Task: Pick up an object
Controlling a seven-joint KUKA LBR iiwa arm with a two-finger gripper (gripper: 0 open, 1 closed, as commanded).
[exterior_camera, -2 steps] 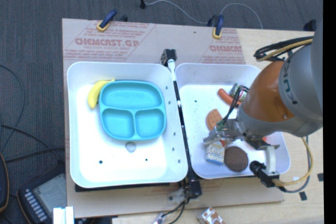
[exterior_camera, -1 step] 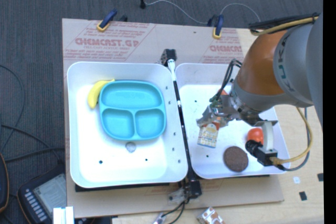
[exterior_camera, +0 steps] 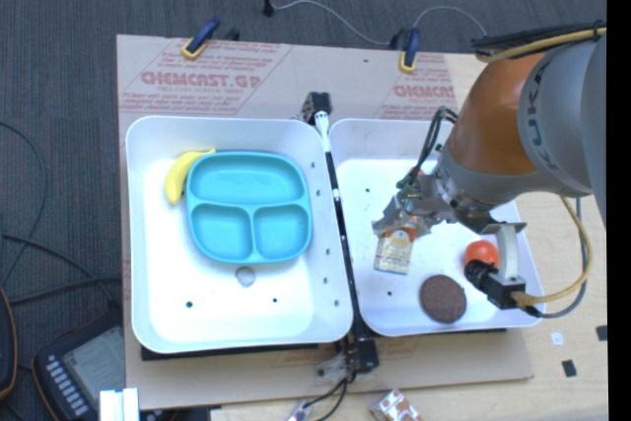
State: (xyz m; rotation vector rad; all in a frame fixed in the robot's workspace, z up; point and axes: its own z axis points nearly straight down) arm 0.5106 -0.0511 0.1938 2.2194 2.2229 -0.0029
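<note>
In the right bin [exterior_camera: 375, 175] we find the gripper [exterior_camera: 399, 224] low, directly above the upper end of a small tan packet [exterior_camera: 392, 257] lying on the bin floor; we cannot tell whether it is spread or closed on the packet. A brown disc [exterior_camera: 443, 298] and an orange ball [exterior_camera: 480, 251] lie near. The left bin [exterior_camera: 158, 291] holds a blue divided plate [exterior_camera: 248, 207], with a banana [exterior_camera: 177, 177] just beside it.

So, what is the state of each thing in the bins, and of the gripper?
gripper: low, right over the packet.
packet: lying flat under the gripper.
brown disc: lying flat, apart from the gripper.
blue plate: right side up, compartments empty.
banana: lying against the blue plate's left rim.
</note>
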